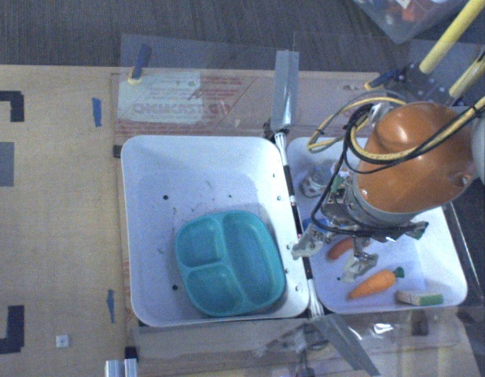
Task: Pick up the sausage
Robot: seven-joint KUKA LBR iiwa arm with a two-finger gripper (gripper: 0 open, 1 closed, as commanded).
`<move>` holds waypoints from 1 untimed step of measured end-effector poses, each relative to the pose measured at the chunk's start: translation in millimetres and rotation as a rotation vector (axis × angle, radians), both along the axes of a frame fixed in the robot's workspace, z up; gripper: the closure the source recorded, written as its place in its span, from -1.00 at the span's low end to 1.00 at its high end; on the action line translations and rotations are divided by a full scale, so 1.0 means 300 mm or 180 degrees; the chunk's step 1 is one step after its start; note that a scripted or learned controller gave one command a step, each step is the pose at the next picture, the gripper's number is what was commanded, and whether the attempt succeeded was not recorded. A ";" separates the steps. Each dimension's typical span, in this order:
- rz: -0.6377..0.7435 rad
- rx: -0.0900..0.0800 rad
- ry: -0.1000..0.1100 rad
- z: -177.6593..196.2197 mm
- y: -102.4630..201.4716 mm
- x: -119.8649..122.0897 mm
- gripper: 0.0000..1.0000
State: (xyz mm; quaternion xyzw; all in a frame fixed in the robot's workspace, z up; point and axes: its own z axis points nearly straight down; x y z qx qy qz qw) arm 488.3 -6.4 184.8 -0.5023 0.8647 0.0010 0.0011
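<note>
The sausage [340,249], one reddish link lying slantwise in the right bin [450,277], sits between the spread, empty fingers of the gripper [333,256] as the arm [411,159] reaches down over it, beside one carrot [373,283], with one teal divided tray [229,262] in the left bin [148,179].
</note>
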 end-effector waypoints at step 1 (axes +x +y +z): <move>-0.0020 0.0012 -0.0018 0.035 0.000 0.006 1.00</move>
